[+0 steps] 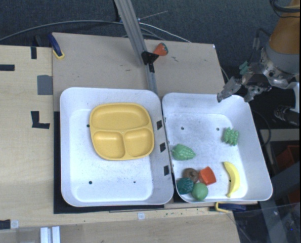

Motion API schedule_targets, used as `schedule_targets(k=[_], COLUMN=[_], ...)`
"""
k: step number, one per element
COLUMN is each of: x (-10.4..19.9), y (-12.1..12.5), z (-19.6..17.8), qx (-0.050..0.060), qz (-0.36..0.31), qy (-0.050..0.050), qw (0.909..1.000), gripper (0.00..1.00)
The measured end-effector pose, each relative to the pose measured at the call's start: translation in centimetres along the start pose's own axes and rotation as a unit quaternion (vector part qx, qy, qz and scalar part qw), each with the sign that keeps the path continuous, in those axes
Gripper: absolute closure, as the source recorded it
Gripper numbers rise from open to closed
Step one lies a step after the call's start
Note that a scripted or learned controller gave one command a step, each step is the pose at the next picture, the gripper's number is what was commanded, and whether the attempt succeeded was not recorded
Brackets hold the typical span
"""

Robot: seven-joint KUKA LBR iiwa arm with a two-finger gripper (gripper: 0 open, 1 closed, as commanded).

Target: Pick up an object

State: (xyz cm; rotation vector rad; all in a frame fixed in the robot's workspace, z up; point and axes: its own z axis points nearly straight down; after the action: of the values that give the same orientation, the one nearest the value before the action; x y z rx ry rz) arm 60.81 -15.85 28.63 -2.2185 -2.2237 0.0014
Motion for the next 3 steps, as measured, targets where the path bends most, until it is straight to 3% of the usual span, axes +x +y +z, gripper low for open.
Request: schedule_targets(k=[1, 3], x=[0.0, 1.5], y=[0.0, 0.6], z=[0.0, 11.0], qx=[0.0, 0.003], qz=[0.0, 0.0], qy=[0.0, 0.0], qw=[1.0, 1.0], gripper=[0.0, 0.0])
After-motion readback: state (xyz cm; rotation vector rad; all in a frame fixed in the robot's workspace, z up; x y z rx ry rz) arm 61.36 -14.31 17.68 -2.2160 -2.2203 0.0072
